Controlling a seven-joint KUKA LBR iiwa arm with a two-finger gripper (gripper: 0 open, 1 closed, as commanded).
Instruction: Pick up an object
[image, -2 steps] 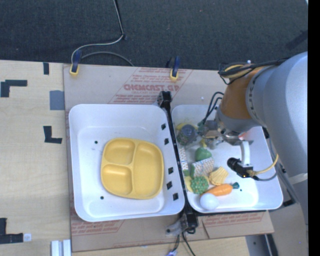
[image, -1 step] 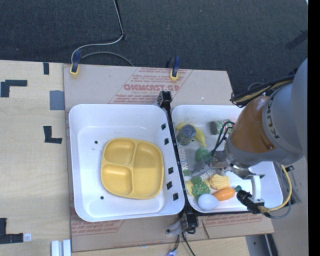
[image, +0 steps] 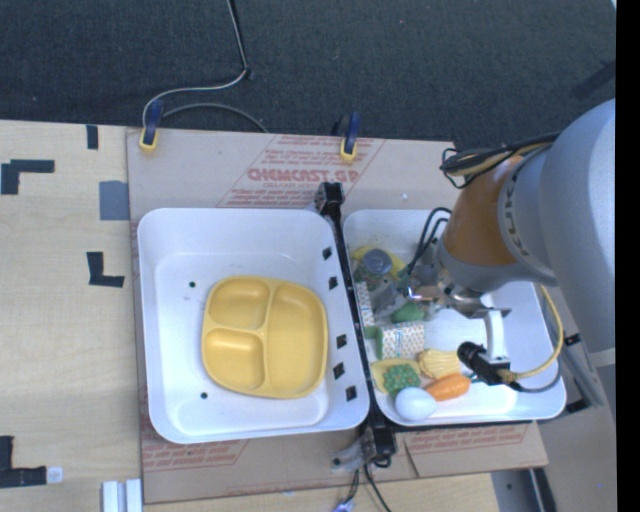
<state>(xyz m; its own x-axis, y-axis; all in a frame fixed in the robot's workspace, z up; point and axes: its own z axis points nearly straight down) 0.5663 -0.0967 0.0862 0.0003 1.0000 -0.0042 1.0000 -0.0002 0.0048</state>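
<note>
Toy food (image: 425, 372), a corn cob, carrot, egg and greens, lies heaped in the right bin (image: 530, 405) just below the gripper (image: 412, 293); whether it grips anything, I cannot tell.

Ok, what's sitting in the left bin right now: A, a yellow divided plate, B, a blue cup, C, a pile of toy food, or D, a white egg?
A: the yellow divided plate lies alone in the left bin, while the toy food, with the white egg among it, is in the right bin.
</note>
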